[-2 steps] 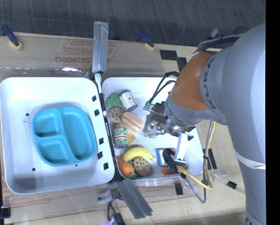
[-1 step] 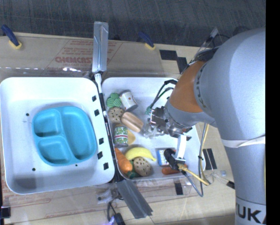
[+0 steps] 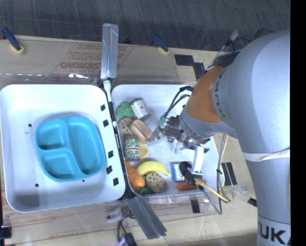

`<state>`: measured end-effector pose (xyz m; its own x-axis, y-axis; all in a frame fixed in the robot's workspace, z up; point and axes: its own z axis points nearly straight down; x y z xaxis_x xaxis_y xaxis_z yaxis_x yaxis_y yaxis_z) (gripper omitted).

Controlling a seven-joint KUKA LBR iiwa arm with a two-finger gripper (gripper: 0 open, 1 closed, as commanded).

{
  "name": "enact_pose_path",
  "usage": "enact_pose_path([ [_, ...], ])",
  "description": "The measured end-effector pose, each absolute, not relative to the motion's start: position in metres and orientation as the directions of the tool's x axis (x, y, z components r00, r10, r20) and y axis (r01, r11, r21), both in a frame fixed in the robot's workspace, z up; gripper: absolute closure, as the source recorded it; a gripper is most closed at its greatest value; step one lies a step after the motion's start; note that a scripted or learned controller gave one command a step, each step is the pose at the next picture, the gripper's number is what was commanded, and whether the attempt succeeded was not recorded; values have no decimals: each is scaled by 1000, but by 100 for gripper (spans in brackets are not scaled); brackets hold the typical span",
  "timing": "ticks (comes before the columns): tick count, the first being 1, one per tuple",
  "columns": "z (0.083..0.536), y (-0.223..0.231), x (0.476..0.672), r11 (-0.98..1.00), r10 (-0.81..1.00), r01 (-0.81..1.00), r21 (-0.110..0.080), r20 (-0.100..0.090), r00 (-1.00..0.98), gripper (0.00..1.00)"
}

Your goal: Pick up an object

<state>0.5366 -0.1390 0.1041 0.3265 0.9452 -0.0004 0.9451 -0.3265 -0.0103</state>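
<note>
My end effector [image 3: 169,127] sits right of centre in the frame, over the middle of the right bin [image 3: 158,92]; I cannot tell whether it is spread or pressed together, since the wrist hides most of it. Nothing shows pinched in it.

Readable writing: red print on the cardboard [image 3: 86,60] along the upper left reads partly "CHEMCAS", and white letters "UK" show on the arm [image 3: 255,101] at the lower right. The can [image 3: 139,108] and the small jar [image 3: 133,148] carry labels too small for me to read.

The left bin [image 3: 14,137] holds a blue sectioned tray [image 3: 69,147]. Blue clamps [image 3: 13,40] grip the table's far edge, and a grey metal strip [image 3: 109,50] runs up from the seam between the bins.

The objects crowd the left side of the right bin, just left of the end effector: a green item [image 3: 124,109] beside the can, a cookie [image 3: 125,125], a hot dog [image 3: 140,130], the jar, a banana [image 3: 153,167], a carrot [image 3: 135,177], another cookie [image 3: 155,181], and a blue box [image 3: 178,172] at the lower edge. A yellow cable [image 3: 214,192] trails across the bin's lower right corner.
</note>
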Motion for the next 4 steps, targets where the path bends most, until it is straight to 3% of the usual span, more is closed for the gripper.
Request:
enact_pose_path([
  [1, 90, -133, 495, -413, 911, 911, -3, 1, 413, 0],
  [2, 91, -197, 478, -376, 927, 927, 0, 0, 376, 0],
  [3, 90, -186, 590, -521, 854, 854, -3, 0, 521, 0],
  [4, 90, -187, 540, -608, 794, 794, -6, -2, 608, 0],
])
